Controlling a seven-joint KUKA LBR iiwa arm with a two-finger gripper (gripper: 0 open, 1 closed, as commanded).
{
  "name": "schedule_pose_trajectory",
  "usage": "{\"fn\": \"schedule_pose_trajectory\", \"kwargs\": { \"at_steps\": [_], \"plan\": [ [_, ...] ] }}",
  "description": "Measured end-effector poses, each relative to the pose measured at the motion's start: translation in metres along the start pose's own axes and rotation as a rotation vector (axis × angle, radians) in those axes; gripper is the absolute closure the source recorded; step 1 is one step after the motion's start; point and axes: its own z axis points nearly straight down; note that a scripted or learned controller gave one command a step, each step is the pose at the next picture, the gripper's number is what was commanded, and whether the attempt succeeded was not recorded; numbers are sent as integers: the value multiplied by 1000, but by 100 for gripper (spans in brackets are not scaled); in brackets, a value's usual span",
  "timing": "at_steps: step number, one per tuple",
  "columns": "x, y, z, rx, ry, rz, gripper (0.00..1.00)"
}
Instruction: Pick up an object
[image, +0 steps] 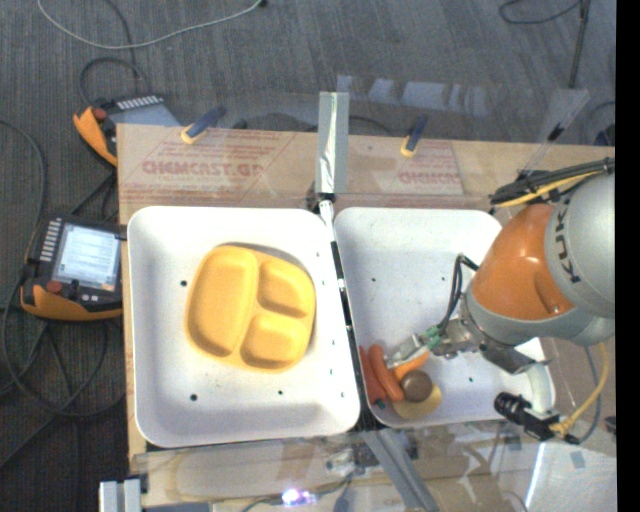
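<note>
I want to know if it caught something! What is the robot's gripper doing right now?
Gripper: low in the right bin, right by the hot dog and the brown ball. Open or closed, and whether it holds anything: cannot be told.

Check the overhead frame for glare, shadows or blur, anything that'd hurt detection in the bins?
Camera view: even lighting, no blown-out glare on the white bins; the yellow tray casts a soft shadow along its upper edge; the arm shades the right bin's corner, where the small objects near the gripper look soft and hard to separate; overall slightly low sharpness.
</note>
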Motion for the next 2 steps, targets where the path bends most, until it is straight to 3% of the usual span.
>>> {"fn": "schedule_pose_trajectory", "kwargs": {
  "at_steps": [1, 2],
  "plan": [
    [1, -1, -6, 7, 5, 0, 100],
    [37, 57, -164, 9, 2, -23, 100]
  ]
}}
